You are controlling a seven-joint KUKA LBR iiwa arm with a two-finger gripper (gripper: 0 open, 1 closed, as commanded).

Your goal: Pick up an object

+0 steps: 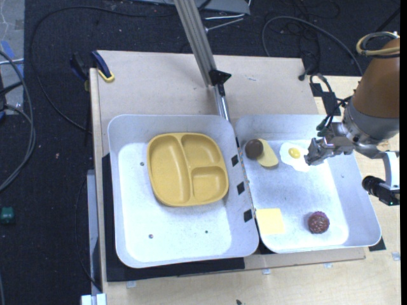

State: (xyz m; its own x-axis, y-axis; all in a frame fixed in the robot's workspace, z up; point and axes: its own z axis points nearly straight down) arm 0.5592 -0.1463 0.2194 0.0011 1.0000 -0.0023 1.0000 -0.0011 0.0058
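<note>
**Gripper hangs over the fried egg in the right bin**

No readable writing. Left bin (127, 234) bears a yellow divided tray (188, 168) at centre. Right bin (356, 221): yellow cheese square (269, 220) at 7 o'clock, white fried egg (293, 154) with yellow yolk at 12, tan piece (269, 157) and brown ball (254, 148) at 10, dark red ball (318, 222) at 5. The gripper (316, 152) hangs just beside the egg; whether it is wide or narrow, I cannot tell.

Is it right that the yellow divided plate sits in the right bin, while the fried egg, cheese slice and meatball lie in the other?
Not quite: the camera view shows the yellow divided plate in the left bin. The fried egg, cheese slice and meatball lie in the right bin.
</note>
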